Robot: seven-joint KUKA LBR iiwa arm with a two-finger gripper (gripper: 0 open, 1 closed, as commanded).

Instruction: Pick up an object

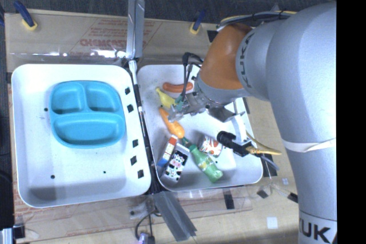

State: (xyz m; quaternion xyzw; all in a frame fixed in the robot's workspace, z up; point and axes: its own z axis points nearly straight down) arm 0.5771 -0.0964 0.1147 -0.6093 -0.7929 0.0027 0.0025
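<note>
I have the gripper [182,107] low in the right white bin [150,78], hanging over the orange carrot-shaped toy [172,123] beside the yellow banana toy [164,98], since the clutter sits there. I cannot tell how the fingers stand. The left white bin [23,123] holds a blue divided plastic tray [87,112], well apart.

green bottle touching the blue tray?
Apart. The camera view shows the green bottle in the right bin, the blue tray in the left bin.
</note>
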